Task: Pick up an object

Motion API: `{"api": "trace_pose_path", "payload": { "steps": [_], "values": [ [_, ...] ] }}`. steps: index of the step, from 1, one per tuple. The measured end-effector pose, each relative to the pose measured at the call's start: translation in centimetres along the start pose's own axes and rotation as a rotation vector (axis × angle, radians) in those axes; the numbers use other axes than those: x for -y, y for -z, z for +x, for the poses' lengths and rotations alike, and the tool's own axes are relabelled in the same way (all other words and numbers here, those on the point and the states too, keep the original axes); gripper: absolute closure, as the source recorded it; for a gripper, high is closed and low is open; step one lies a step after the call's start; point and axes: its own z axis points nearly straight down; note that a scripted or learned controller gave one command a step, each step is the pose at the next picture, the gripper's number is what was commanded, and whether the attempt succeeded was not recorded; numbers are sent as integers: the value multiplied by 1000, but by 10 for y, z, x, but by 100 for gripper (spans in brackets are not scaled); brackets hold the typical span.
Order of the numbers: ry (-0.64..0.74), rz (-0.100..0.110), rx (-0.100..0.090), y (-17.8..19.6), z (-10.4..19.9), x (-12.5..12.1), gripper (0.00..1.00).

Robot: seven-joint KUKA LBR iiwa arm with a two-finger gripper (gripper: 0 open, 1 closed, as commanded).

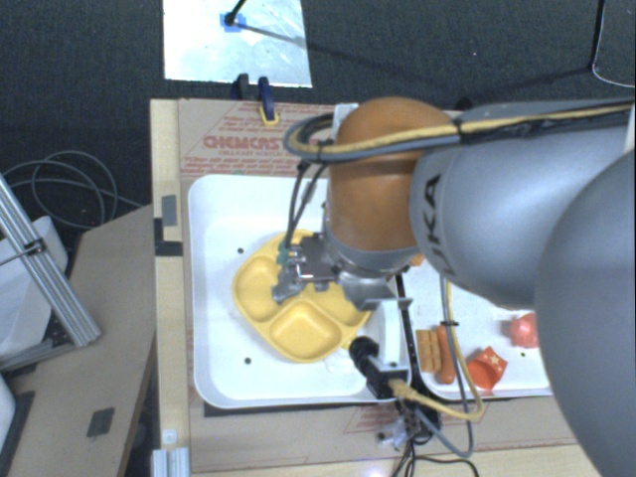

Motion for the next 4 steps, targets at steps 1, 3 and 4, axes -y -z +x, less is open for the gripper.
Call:
{"api": "trace_pose_path", "payload": {
  "steps": [1,3,4],
  "values": [
    [-9,-3,3,-100,-11,-70,0],
    [-4,7,0,-93,17,4,0],
    [-3,-15,-1,-102,29,-109,0]
  ]
}}
